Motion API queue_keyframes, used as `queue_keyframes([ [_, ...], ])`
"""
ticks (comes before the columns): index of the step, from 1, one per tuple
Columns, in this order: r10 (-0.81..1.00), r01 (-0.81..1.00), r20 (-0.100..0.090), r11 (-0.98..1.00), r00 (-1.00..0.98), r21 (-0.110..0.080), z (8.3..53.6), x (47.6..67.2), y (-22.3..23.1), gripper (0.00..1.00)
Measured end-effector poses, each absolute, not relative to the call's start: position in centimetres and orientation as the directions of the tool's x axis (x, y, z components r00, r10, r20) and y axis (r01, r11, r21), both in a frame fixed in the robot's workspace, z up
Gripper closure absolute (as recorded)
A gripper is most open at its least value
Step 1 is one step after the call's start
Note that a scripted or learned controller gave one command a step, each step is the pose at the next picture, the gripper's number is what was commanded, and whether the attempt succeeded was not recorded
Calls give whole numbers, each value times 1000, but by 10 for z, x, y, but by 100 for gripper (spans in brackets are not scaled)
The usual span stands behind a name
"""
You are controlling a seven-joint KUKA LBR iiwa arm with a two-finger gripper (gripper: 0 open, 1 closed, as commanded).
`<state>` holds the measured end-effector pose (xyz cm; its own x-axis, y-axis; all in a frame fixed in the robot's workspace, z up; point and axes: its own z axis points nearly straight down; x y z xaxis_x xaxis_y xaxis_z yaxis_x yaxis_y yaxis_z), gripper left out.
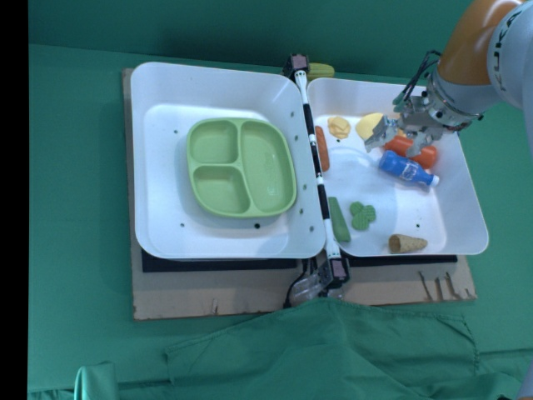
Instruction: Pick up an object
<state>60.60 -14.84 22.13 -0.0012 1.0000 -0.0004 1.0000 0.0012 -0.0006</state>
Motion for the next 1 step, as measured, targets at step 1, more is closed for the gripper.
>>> queue_keyframes([
  [1,1000,1000,-4,-5,5,10,239,606,-152,100],
])
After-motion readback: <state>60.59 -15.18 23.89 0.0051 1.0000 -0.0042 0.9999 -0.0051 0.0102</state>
